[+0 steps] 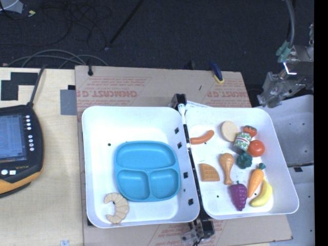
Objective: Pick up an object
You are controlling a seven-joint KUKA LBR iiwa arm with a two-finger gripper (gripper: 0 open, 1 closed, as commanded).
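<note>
- Bench (51, 188) — pale wood surface, brown cardboard sheet (159, 88) laid on it.
- Two white bins on cardboard, touching: left bin (97, 137), right bin (279, 188).
- Teach pendant (18, 145) at bench's left edge.

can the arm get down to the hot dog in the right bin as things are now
Probably yes. The hot dog lies alone in the right bin near its upper left corner, with bare floor around it and nothing above it. The cookie sits apart to its right, and the bin's dividing wall is close on its left.
</note>
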